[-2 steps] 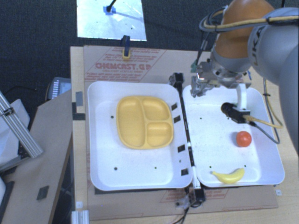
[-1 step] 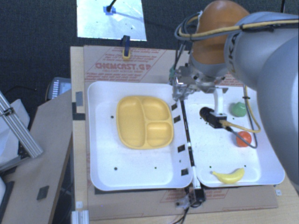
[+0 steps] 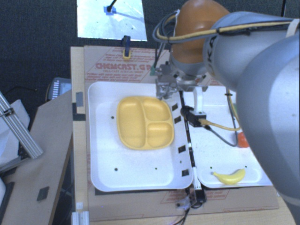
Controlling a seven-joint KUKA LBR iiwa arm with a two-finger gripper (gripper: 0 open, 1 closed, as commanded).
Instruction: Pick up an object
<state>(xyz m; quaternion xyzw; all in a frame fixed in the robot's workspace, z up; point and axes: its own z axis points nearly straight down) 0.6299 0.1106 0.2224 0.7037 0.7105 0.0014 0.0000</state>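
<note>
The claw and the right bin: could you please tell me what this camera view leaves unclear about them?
- Claw: too small and dim to judge its state.
- Right bin: far side covered by the arm.
- Orange object: mostly hidden behind the arm; identity unclear.
- Banana: fully visible.

Bench (image 3: 79, 139), two white bins (image 3: 101, 172) side by side

You look down at a slant from one fixed camera above the bench, near enough that the two shallow white plastic bins (image 3: 101, 172) span the frame while the bulky grey arm (image 3: 262, 78) crowds your right.
</note>
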